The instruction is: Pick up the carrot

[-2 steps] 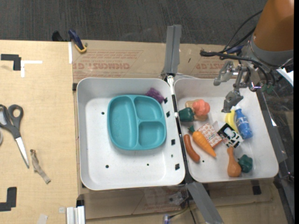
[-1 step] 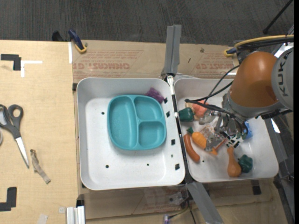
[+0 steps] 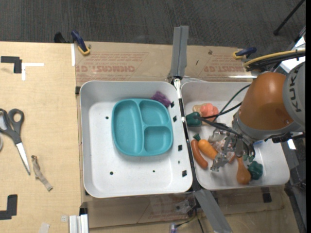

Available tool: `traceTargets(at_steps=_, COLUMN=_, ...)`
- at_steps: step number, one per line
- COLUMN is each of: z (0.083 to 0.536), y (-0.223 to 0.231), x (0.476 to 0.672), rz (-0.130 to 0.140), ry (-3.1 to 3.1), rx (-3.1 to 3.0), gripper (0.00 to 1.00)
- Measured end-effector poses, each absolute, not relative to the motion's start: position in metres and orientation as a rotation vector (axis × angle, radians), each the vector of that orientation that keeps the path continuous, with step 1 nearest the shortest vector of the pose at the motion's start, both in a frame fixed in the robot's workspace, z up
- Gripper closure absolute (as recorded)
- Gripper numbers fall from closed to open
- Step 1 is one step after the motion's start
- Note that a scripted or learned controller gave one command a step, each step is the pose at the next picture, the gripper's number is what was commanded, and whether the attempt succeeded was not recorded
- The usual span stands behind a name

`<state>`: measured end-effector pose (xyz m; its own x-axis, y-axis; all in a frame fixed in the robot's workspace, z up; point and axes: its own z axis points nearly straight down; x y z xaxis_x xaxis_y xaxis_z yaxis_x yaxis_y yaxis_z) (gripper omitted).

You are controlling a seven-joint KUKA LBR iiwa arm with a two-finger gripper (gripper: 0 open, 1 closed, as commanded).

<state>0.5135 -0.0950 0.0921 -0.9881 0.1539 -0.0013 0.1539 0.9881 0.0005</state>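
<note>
A blue plate (image 3: pixel 143 127) sits in the left bin (image 3: pixel 92 178). A purple thing (image 3: pixel 162 98) lies behind it. Scissors (image 3: pixel 16 132) lie far left on the bench (image 3: pixel 39 178).

A robotics lab, by the look of it; two white bins (image 3: pixel 87 144) set side by side on a plywood desk (image 3: pixel 43 106) over clamped cardboard (image 3: pixel 126 64); black tape marks (image 3: pixel 10 62) and scissors (image 3: pixel 14 135) on the wood. Dark carpet (image 3: pixel 121 8) beyond; toy food (image 3: pixel 206 148) and a grey-and-orange arm (image 3: pixel 265 106).
</note>
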Motion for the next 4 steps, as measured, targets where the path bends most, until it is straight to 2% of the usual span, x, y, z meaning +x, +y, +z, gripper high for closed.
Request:
traceTargets(at_steps=1, z=0.102, y=-0.095, x=0.515, rz=-0.001, ry=3.127, rx=0.239, gripper=1.0)
traceTargets(at_steps=2, z=0.192, y=-0.029, x=0.493, rz=0.0, ry=3.059, rx=0.705, gripper=1.0)
traceTargets(at_steps=3, z=0.2, y=-0.029, x=0.494, rz=-0.001, ry=3.059, rx=0.7, gripper=1.0)
traceTargets(at_steps=4, z=0.234, y=0.018, x=0.482, rz=-0.001, ry=2.985, rx=0.973, gripper=1.0)
